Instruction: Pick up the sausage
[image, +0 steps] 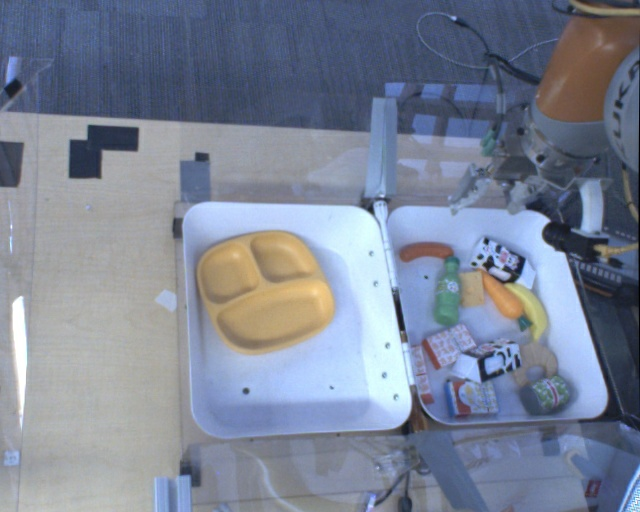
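— Where is the gripper (490, 189)?
— Above the far rim of the right bin (590, 340), fingers spread apart, pinching nothing.
— And the sausage (427, 251)?
— Lying in that bin's far left corner, just beyond the green bottle (446, 291) — well apart from the fingers.

- The sausage (427, 251) lies near the right bin's far wall (440, 211), with open floor on its right.
- A green bottle (447, 291) stands just beside it.
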